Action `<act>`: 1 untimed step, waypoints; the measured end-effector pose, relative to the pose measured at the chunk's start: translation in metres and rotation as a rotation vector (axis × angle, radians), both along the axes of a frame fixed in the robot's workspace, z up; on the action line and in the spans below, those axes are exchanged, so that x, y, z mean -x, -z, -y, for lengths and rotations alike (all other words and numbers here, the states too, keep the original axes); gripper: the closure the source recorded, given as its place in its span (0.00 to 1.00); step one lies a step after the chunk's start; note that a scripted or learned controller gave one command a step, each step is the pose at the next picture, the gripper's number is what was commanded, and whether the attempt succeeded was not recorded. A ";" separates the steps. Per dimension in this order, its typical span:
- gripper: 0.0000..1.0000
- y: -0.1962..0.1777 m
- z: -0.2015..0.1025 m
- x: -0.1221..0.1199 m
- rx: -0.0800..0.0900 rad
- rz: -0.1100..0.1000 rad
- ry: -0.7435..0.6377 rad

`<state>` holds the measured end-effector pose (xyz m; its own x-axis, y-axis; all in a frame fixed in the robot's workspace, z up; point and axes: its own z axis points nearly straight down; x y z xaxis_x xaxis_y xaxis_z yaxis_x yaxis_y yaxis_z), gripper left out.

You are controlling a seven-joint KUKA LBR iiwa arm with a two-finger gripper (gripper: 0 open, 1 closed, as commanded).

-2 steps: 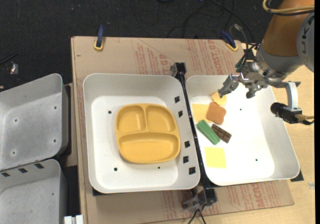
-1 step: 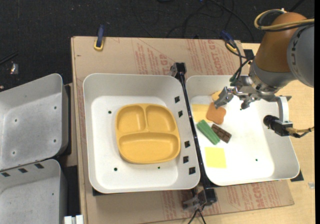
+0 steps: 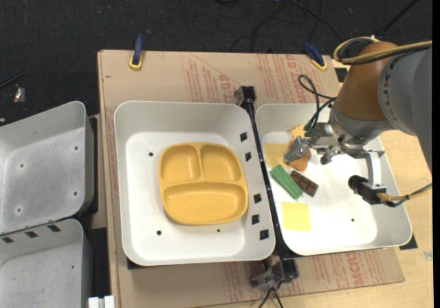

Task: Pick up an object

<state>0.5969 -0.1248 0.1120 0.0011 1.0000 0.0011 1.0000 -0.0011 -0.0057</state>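
My gripper (image 3: 307,148) is over the near-left part of the right bin (image 3: 357,234), low above its floor. A small orange-brown piece (image 3: 297,157) sits right at the gripper's tip, partly covered by it. Just below lie a green block (image 3: 284,181) and a dark brown block (image 3: 304,183), side by side and touching. A yellow flat square (image 3: 296,216) rests nearer the front of the bin. A pale yellow flat piece (image 3: 275,154) lies by the bin's left wall, and a bit of orange-yellow (image 3: 297,132) shows behind the gripper.
The left bin (image 3: 137,231) holds a yellow divided plate (image 3: 203,183). A black divider (image 3: 260,169) runs between the bins. A black cable end (image 3: 364,188) hangs over the right bin's right half. Grey metal trays (image 3: 41,162) stand left of the bench.
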 end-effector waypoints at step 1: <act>1.00 -0.014 0.000 -0.002 0.002 0.006 0.000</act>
